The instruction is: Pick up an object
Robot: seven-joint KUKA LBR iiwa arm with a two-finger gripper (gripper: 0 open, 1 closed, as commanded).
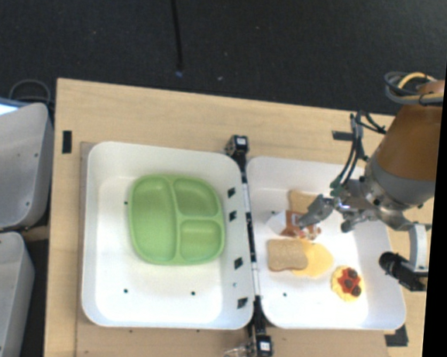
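The right bin (pixel 368 307) holds several toy foods. A brown slice of bread (pixel 286 255) lies beside a yellow round piece (pixel 319 260). A small yellow tart with red topping (pixel 347 283) sits to their right. A tan piece (pixel 300 199) lies further back, and a reddish strip (pixel 293 231) shows just under the gripper's tip. My gripper (pixel 309 217) reaches in from the right, low over the reddish strip and slanting down to the left.
The left bin (pixel 98 279) carries a green divided plate (pixel 177 219). A black-studded divider (pixel 246 230) separates the two bins. The arm's orange band and grey wrist (pixel 404 162) hang over the right bin's far right side.
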